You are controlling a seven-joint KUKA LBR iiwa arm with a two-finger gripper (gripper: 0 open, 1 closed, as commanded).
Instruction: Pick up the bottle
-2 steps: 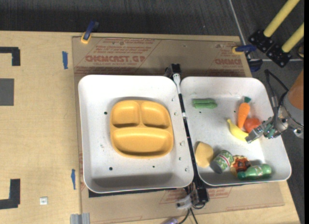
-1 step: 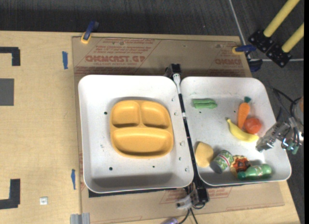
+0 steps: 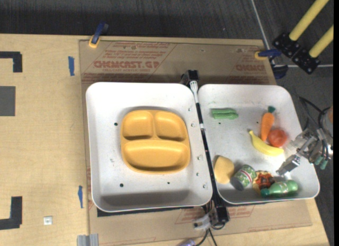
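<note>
Grey metal parts of the gripper (image 3: 302, 152) enter at the right edge of the view, over the right rim of the right bin (image 3: 241, 97); most of the arm behind them is cut off by the frame, and the tangle of links and cables there is too cluttered to tell whether the fingers are parted or closed. Nothing can be seen held between them. One slim metal tip points down and to the left, ending just above the bottle (image 3: 279, 188) without clear contact. That bottle, green, lies on its side in the near right corner of the right bin, its neck end pressed against a small red and yellow item (image 3: 262, 178) whose identity cannot be made out. Just left of that item lies a tin can (image 3: 243, 177) with a green label, tipped on its side, and beside the can a pale yellow rounded piece (image 3: 223, 169) rests against the bin's left wall. Farther back in the same bin are a banana (image 3: 265, 145), a red tomato-like item (image 3: 276, 136) touching it, an orange carrot (image 3: 266, 124) and a flat green piece (image 3: 224, 114), well apart from the rest. Occupying the left bin (image 3: 103, 133) is a yellow divided tray (image 3: 155, 139) with three compartments, all bare.
</note>
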